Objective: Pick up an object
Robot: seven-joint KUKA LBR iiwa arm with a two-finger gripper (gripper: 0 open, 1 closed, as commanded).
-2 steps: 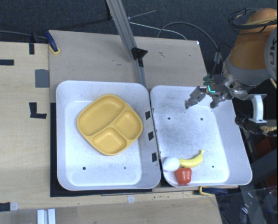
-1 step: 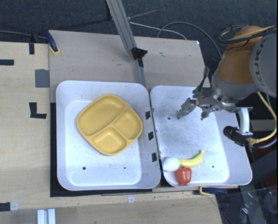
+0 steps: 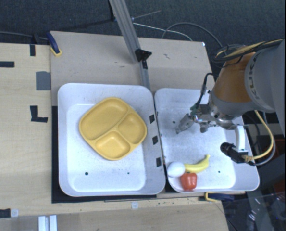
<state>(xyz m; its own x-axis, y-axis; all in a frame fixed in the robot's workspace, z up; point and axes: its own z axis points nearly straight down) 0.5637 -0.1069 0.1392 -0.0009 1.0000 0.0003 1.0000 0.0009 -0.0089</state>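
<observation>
In the right bin, three small objects sit together in the near left corner: a white egg-shaped ball, a yellow banana and a red pepper-like piece. My gripper hangs over the middle of this bin, above bare floor and up-screen of the banana. Its fingers are spread open and nothing is between them. A yellow divided plate lies in the left bin.
The arm's orange band and grey body cover the right bin's far right side. A black and yellow cable loops by the right wall. A metal pole slants in from the top towards the divider between the bins.
</observation>
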